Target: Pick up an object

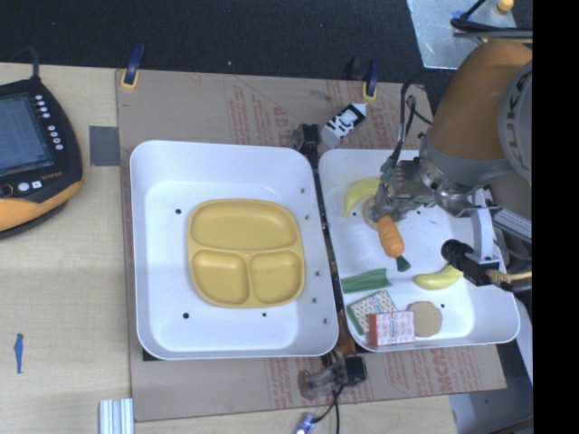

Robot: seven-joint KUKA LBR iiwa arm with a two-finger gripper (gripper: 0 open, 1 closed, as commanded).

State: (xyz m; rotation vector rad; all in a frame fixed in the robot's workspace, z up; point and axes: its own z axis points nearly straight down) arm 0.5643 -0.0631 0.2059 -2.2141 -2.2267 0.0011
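Tray (245, 250), yellow, fills the left bin (154, 242), out of the way. Right of it, the carrot (390, 236) lies in the right bin (488, 324), touching the hand (391, 202) lowered over its top end; grip cannot be told.

My one fixed camera looks down at a slant from above the bench (63, 269), far enough back to take in both bins (154, 242), arm (479, 107) entering at right.

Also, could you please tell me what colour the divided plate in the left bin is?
The divided plate is yellow, seen clearly in the camera view.
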